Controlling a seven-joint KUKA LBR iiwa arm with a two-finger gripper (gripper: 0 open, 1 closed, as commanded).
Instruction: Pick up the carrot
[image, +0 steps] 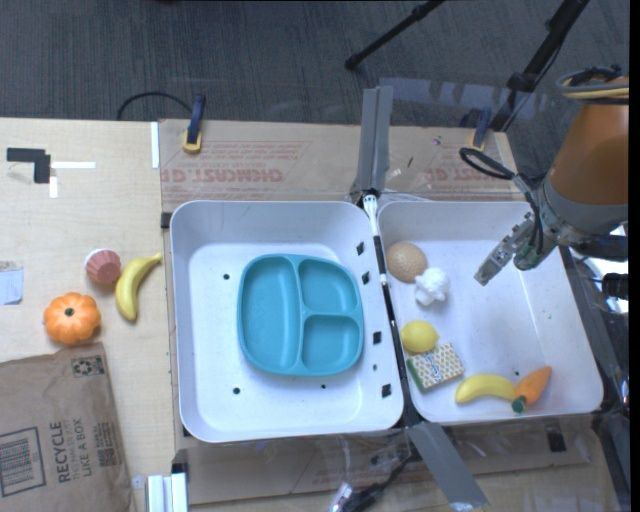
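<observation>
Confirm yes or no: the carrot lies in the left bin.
No. The carrot lies in the right bin, beside a banana.

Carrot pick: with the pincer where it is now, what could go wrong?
1. The carrot lies touching the banana, so the pincer could nudge or grab the banana instead.
2. The carrot sits near the right bin's front corner, so the wall may block the pincer.

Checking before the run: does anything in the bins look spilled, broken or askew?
Nothing stands out. The carrot lies intact in the right bin, its leafy end against the banana. The blue plate lies flat in the left bin.
</observation>
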